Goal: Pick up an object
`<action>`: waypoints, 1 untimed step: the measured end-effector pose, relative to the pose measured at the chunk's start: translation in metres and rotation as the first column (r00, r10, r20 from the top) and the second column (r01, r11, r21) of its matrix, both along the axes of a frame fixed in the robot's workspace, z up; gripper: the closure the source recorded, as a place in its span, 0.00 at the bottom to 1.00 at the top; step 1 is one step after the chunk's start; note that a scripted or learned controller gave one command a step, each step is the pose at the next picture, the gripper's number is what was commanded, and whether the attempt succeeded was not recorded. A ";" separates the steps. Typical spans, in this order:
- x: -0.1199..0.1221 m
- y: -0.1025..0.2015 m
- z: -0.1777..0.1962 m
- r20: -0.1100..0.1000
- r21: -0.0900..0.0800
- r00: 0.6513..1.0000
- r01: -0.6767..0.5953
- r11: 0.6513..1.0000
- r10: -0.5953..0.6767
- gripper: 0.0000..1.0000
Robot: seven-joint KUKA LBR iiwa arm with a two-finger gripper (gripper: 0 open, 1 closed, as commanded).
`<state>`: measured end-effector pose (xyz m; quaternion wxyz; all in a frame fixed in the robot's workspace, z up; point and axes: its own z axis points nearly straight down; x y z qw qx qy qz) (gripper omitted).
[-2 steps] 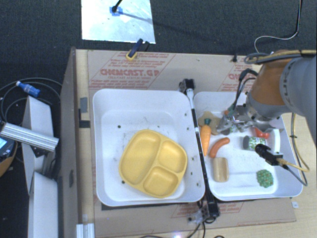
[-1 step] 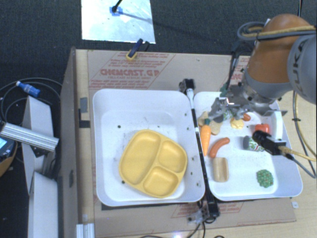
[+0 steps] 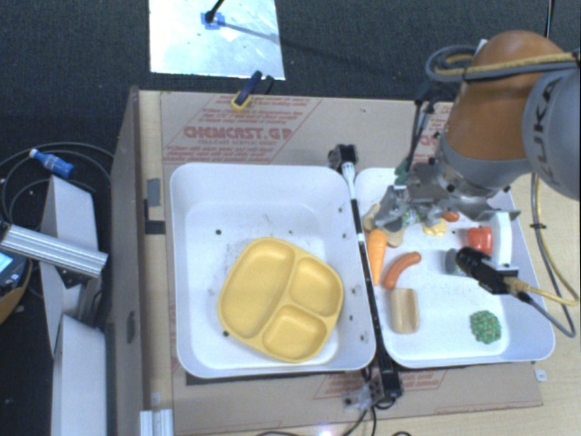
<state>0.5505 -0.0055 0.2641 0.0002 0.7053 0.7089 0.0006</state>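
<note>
Red "CHEMCAST GP" print (image 3: pixel 238 133), brown cardboard (image 3: pixel 300 121)

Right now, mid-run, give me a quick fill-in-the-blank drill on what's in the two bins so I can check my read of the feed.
1. The yellow divided tray lies in the ____ bin of the camera view.
2. The tray has ____ compartments.
3. The green broccoli piece sits near the right bin's ____ corner in the view.
4. The orange carrot lies just beside the ____ between the bins, below the gripper.

Missing words: left; three; lower right; divider
</note>
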 end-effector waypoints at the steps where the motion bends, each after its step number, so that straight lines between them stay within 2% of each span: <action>1: -0.056 -0.036 -0.004 0.000 -0.001 1.000 0.004 1.000 -0.004 1.00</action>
